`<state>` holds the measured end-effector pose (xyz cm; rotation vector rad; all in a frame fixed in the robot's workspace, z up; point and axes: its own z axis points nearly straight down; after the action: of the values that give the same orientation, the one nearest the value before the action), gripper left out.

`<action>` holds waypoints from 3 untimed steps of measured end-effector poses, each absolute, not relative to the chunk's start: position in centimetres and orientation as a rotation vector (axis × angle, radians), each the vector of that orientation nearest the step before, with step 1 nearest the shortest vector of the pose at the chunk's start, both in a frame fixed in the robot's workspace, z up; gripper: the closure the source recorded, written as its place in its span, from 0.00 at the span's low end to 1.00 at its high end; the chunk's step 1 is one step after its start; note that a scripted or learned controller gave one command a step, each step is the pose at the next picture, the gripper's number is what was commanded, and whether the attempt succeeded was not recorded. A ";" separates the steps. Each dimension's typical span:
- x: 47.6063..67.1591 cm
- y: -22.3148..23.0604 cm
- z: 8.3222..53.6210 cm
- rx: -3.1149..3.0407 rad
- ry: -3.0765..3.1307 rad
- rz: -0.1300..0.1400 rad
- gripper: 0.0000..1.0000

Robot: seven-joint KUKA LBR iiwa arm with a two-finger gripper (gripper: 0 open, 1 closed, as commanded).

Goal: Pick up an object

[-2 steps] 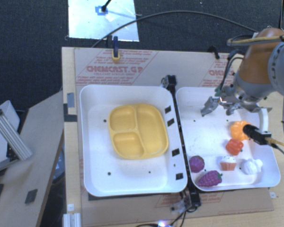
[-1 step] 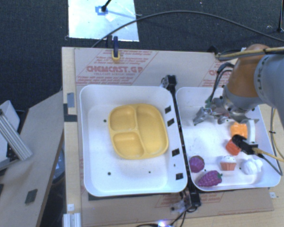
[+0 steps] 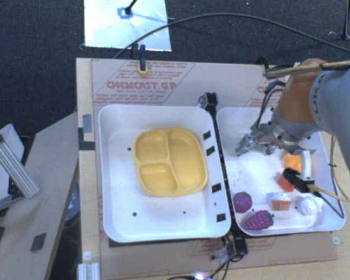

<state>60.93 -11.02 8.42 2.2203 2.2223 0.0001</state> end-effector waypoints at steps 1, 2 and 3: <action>61.0 -11.0 9.6 2.219 2.220 0.003 1.00; 61.0 -12.0 14.7 2.219 2.218 0.004 1.00; 61.2 -11.7 19.1 2.214 2.223 0.004 1.00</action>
<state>61.24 -11.70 19.09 2.2142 2.2233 0.0045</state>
